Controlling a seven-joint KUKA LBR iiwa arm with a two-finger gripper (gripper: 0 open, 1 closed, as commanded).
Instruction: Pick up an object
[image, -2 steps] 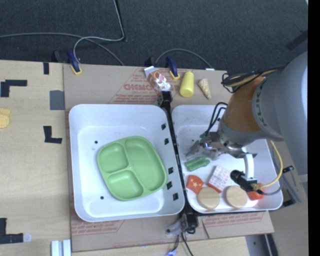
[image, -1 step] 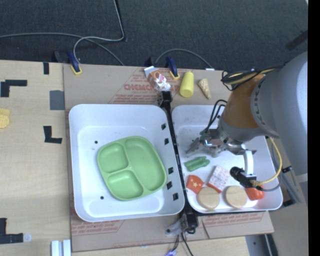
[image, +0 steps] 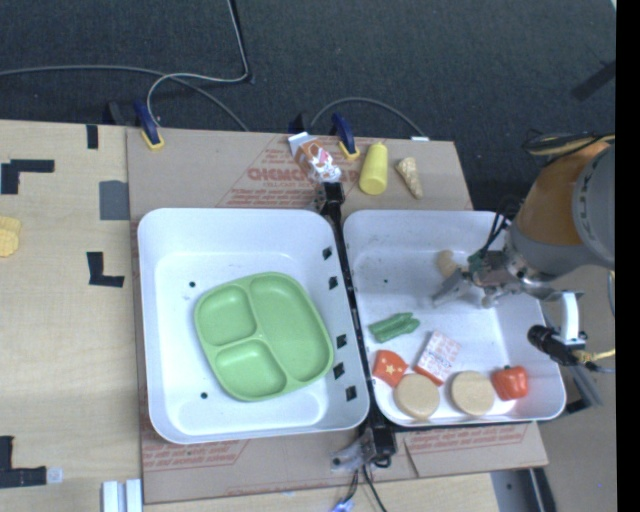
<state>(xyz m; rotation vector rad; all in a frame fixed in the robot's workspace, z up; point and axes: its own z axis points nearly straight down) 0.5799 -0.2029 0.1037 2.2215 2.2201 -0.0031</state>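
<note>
Two shallow white plastic bins sat side by side on a cardboard-covered bench. The left bin (image: 160, 300) held a light green divided plate (image: 262, 335). The grey arm with an orange band (image: 565, 215) reached from the right into the right bin (image: 400, 235), its gripper (image: 478, 277) low near a small tan rounded piece (image: 446, 263); whether it gripped anything could not be told. Along that bin's near side lay a green pea pod (image: 393, 325), a red-and-white packet (image: 438, 357), two round tan biscuits (image: 417, 396), and two red toy vegetables (image: 389, 367). A yellow bottle (image: 373, 168) lay beyond the bins.
</note>
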